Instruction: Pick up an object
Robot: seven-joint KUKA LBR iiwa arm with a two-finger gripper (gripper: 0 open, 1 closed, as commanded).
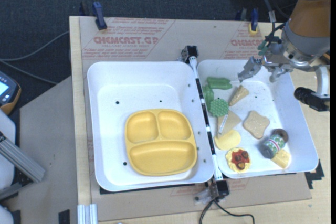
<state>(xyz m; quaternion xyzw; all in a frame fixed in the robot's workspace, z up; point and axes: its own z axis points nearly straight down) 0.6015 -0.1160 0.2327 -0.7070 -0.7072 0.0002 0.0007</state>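
My gripper (pixel 259 75) hangs over the back of the right bin (pixel 300 113), open, with nothing between its fingers. Below it in that bin lie a cheese wedge (pixel 239 95), a green pepper-like piece (pixel 218 83), a green waffle-textured piece (pixel 219 107), a bread slice (pixel 255 124), a small can (pixel 273 143), a pale yellow round piece (pixel 228 139), a small pizza (pixel 239 159) and a yellow chunk (pixel 282 159). The cheese wedge is the nearest, just left of and below the left finger.
The left bin (pixel 105 92) holds a yellow divided plate (pixel 160 141). A black divider rail (pixel 202 107) runs between the bins. Blue clamps (pixel 98 14) sit on the bench's back edge. A black arm part (pixel 311 98) overhangs the right bin's right rim.
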